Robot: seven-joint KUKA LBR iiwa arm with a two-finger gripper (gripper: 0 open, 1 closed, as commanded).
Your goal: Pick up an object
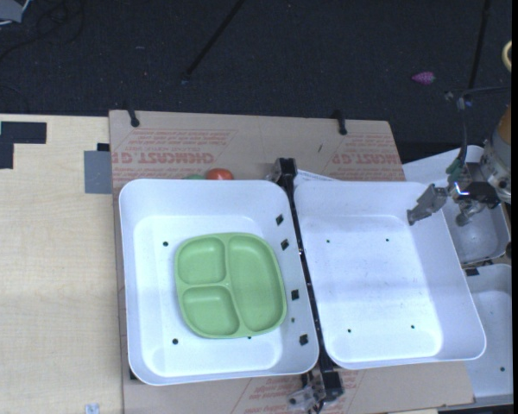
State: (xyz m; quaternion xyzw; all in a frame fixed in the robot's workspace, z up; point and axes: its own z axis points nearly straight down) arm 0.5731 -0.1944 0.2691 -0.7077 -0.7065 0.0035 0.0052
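mostly wood bench, cardboard, dark floor

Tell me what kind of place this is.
Probably a robotics lab test bench: two shallow white plastic bins clipped side by side on a cardboard sheet, a light green divided plastic plate in the left one, loose cables on dark floor.
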